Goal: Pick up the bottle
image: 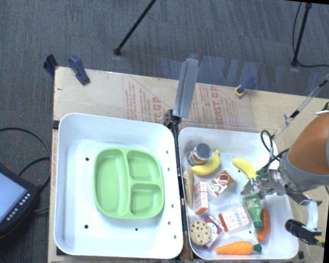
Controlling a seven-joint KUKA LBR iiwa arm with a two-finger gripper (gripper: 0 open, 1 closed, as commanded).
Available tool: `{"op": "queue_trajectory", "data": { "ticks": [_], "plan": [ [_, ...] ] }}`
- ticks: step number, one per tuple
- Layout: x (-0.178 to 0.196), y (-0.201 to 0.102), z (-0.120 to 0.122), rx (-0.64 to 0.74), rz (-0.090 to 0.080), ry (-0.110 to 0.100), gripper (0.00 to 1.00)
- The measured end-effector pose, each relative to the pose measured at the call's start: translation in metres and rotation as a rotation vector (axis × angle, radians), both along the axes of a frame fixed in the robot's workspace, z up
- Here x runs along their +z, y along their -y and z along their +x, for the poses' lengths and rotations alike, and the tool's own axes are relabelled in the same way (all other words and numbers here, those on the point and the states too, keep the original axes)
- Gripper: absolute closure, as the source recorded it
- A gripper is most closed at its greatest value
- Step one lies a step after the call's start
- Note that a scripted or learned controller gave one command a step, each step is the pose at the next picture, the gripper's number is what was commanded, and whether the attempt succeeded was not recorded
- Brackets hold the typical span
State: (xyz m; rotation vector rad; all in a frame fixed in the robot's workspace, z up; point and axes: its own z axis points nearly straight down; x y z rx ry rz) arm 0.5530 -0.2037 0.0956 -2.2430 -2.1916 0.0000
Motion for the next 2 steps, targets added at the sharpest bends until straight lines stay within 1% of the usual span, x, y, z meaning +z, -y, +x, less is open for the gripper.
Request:
{"op": "queue_trajectory", "data": {
  "ticks": [1, 2],
  "plan": [
    [0.0979, -0.0480, -0.0209, -0.156, -0.003, 0.000, 1.00],
    [0.1059, -0.0479, -0.0210, -0.158, -0.001, -0.004, 1.00]
  ]
}}
